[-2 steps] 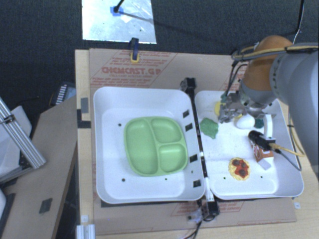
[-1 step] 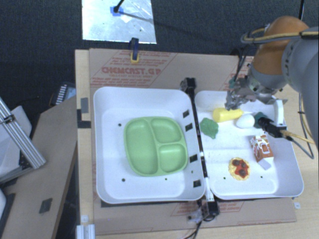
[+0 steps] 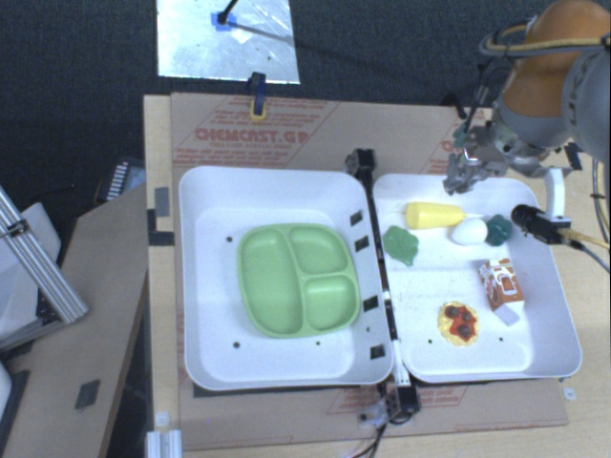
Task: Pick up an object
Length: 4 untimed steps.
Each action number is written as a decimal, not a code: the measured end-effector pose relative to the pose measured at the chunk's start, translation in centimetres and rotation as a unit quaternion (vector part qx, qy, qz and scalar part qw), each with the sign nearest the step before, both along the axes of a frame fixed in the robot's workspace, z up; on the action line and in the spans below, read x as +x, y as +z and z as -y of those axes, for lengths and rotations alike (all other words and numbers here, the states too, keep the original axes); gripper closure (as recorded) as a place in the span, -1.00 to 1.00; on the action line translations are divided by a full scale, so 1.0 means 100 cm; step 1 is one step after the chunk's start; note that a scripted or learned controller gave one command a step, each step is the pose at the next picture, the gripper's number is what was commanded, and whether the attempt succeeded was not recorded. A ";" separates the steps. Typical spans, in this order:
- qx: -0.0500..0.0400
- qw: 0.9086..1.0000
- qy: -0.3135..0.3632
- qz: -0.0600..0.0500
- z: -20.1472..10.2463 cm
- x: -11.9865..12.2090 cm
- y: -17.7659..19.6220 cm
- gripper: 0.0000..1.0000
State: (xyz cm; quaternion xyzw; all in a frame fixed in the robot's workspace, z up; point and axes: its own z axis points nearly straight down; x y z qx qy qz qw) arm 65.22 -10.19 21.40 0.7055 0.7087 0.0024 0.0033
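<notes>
- Gripper [image 3: 461,181] over right bin's [image 3: 549,351] back rim; can't tell its state; nothing seen held
- Just below it: yellow block [image 3: 431,215]; white egg [image 3: 468,230] and teal piece [image 3: 497,228] to its right
- Green lump [image 3: 401,244] down-left of gripper
- Carton [image 3: 499,283], pizza [image 3: 459,322] well below
- Green tray [image 3: 294,279] far left, in left bin [image 3: 205,351]

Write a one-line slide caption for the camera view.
Gripper above the right bin's far edge, near a yellow piece; green divided tray in left bin.
</notes>
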 end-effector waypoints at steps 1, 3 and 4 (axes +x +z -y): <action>0.002 1.000 0.003 -0.003 -0.064 -0.008 0.001 1.00; 0.002 1.000 0.002 -0.004 -0.160 -0.022 -0.005 1.00; 0.002 1.000 0.003 -0.003 -0.209 -0.024 0.008 1.00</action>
